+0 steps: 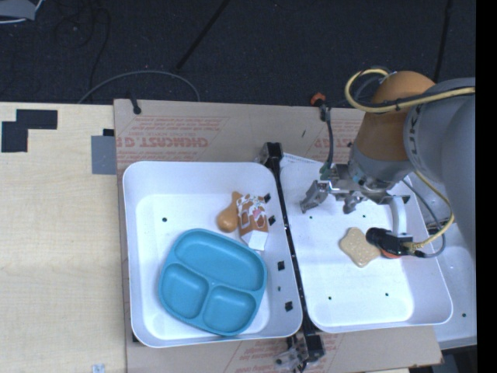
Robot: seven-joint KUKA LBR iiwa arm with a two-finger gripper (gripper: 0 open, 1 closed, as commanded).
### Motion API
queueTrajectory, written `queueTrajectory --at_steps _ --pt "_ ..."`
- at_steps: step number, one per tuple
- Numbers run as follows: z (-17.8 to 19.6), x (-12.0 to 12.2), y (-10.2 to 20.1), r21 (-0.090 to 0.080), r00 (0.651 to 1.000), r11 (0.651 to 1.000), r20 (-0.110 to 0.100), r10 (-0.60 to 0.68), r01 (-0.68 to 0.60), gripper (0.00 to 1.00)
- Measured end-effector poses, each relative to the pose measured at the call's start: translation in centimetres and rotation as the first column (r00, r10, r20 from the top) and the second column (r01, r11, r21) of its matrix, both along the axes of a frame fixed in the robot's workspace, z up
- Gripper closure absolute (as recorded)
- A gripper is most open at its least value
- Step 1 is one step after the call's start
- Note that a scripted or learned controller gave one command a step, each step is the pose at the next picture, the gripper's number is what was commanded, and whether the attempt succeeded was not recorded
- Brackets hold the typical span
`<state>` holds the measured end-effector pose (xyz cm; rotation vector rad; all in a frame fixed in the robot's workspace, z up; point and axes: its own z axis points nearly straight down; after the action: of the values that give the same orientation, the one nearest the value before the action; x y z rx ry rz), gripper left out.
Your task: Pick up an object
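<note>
The gripper (332, 195) hangs with its fingers spread wide and nothing in them, up and left of the tan toast-shaped piece (357, 246); it should centre over that piece before closing.

tray (211, 280): smooth blue plastic | bins (147, 208): glossy white plastic | bench (54, 231): pale wood, perhaps laminate
</note>
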<state>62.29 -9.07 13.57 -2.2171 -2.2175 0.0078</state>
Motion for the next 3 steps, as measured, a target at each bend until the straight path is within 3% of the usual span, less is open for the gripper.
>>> queueTrajectory --at_steps 1,2,3 --pt "-5.1 -0.1 0.1 0.000 1.000 1.000 0.001 -0.001 0.001 0.00" --pt "-3.9 0.0 0.0 0.000 1.000 1.000 0.003 -0.004 0.004 1.00" --pt "0.5 0.0 0.5 0.000 1.000 1.000 0.008 0.000 0.000 1.00"
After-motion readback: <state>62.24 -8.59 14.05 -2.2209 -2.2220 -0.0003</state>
